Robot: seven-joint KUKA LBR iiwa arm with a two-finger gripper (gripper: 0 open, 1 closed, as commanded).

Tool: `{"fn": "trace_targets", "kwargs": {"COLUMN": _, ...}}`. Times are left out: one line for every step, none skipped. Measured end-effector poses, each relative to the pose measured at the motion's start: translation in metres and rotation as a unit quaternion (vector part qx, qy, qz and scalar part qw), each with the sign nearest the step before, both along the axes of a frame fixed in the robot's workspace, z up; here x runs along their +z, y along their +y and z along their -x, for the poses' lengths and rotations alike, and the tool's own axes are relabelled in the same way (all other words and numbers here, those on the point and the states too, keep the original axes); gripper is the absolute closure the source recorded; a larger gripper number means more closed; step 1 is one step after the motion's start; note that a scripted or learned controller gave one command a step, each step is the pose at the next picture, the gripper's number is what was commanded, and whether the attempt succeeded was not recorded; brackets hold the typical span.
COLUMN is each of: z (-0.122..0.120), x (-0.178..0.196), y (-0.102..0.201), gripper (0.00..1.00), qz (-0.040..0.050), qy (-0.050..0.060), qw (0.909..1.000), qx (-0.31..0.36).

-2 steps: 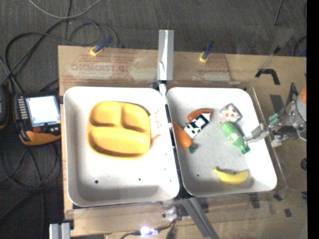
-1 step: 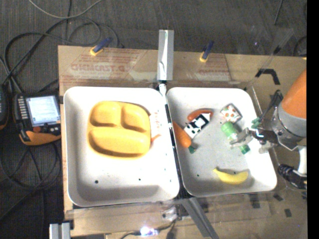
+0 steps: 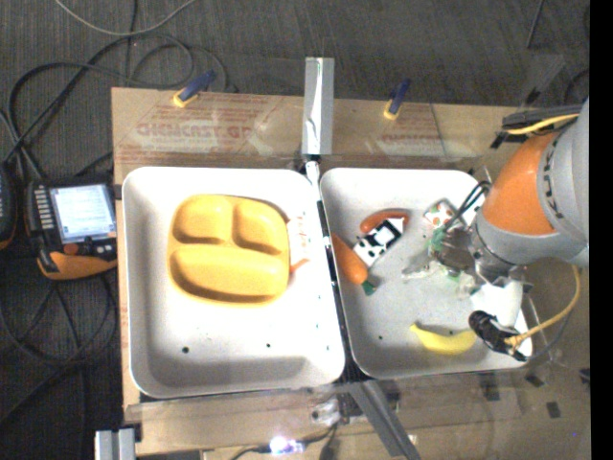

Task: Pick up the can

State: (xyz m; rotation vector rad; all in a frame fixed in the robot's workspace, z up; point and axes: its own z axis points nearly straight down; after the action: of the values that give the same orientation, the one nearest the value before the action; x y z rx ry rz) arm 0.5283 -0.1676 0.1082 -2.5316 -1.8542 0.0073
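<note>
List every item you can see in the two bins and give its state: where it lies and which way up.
Yellow divided tray: flat, compartments up, left bin.
Carrot: lying against the right bin's left wall.
Banana: lying flat near the right bin's front edge.
Can: on its side, right bin.
Gripper: low over the right bin; grip cannot be judged.

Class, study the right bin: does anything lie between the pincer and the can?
Nothing visible does. The can lies near the bin's left side, beside the carrot; the pincer hangs just right of it, over bare floor. The banana lies off to the front.
</note>
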Motion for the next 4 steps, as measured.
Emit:
{"fn": "trace_targets", "kwargs": {"z": -0.057, "x": -0.013, "y": -0.019, "gripper": 0.0, "qz": -0.0093, "qy": -0.009, "qw": 0.9999, "qx": -0.008}}
{"fn": "trace_targets", "kwargs": {"z": -0.138, "x": -0.016, "y": -0.012, "gripper": 0.0, "qz": -0.005, "qy": 0.001, "qw": 0.9969, "qx": -0.079}}
{"fn": "trace_targets", "kwargs": {"z": -0.134, "x": 0.046, "y": 0.003, "gripper": 0.0, "qz": 0.002, "qy": -0.002, "qw": 0.9981, "qx": -0.062}}
{"fn": "trace_targets", "kwargs": {"z": -0.13, "x": 0.006, "y": -0.015, "gripper": 0.0, "qz": 0.0004, "qy": -0.012, "qw": 0.999, "qx": -0.044}}
